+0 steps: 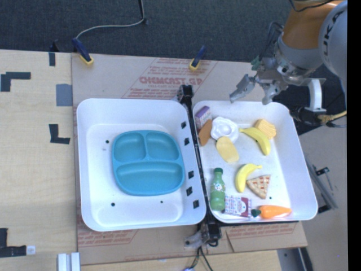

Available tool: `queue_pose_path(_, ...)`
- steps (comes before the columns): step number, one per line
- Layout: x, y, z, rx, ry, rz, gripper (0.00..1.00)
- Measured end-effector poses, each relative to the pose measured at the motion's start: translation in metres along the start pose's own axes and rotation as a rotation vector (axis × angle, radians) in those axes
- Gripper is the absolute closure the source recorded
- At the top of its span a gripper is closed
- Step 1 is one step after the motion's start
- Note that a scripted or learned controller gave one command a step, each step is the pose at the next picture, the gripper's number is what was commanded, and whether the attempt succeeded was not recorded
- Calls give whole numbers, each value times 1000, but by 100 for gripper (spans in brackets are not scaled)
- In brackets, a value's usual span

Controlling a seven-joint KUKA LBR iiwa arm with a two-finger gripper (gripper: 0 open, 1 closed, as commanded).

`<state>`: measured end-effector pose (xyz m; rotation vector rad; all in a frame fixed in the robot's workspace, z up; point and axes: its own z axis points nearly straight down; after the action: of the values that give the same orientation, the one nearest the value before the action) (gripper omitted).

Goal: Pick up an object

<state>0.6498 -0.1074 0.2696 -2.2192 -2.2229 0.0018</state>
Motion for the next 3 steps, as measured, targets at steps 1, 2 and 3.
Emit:
queue_pose_path(1, 31, -74, 79, 2, 1, 1, 0)
queue_pose_path(2, -26, -90, 184, -2, 0, 1, 0)
queue_pose_path(3, -20, -146, 183, -6, -2, 2, 0)
